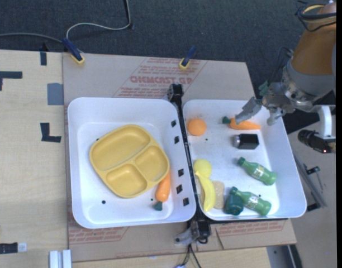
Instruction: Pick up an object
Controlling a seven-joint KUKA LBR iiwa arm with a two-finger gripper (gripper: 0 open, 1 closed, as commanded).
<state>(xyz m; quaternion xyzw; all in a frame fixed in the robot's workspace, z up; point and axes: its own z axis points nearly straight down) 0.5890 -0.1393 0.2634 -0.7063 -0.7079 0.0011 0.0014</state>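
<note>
Bench with two shallow white bins side by side: left bin (81, 149), right bin (285, 166).

Arm (316, 49) enters from the right, grey with orange band, wrist above the upper right corner of the right bin. Gripper (259, 109) hangs at that bin's upper edge, its two fingers (246, 111) spread moderately apart and angled down-left. Nothing sits between them. The nearer fingertip is just beside an orange carrot (245, 125), by its upper side; contact cannot be told.

Left bin: yellow divided plate (129, 159), three compartments, lying flat at centre. A second carrot (163, 188) lies touching the plate's lower right edge, green end toward the bin's front wall.

Right bin, large to small: dark green bottle (246, 201) at lower centre; light green bottle (257, 171) above it, tilted; yellow banana (204, 182) along the left wall, next to a pale sponge-like block (217, 194); black box (247, 141) just below the carrot; orange ball (197, 127) at upper left.
</note>
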